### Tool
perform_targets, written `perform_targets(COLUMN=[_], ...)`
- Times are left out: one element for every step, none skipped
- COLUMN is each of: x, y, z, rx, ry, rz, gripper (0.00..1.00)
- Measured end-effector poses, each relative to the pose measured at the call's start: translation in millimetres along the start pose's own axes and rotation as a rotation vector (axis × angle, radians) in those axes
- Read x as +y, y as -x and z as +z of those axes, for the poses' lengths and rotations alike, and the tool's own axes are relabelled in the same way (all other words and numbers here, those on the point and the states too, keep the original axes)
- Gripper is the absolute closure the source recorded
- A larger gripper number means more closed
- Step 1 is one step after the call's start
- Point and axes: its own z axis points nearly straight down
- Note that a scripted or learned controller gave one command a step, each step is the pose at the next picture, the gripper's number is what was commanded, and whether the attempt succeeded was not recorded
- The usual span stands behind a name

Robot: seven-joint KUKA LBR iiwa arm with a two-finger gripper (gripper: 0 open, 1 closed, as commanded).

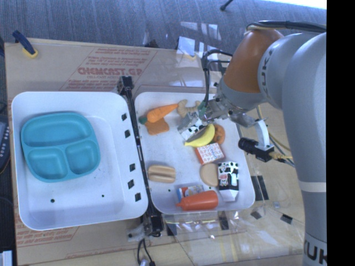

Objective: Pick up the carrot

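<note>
Carrot [161, 113] lying free at far end of right bin [166, 198], left of pincer [195, 121], near but apart. Can't tell pincer state — tips hidden amid clutter. Risks: banana [202, 137] and small cow-print toy [193, 129] right under pincer, so wrong obj. grabbed; brown chunk [157, 127] beside carrot could get nudged — or pinched w/ it.
</note>
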Motion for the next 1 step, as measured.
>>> perform_targets(x=[51.7], y=[16.0], z=[28.4], rx=[0.004], ry=[-0.006], rz=[0.169], gripper=[0.0])
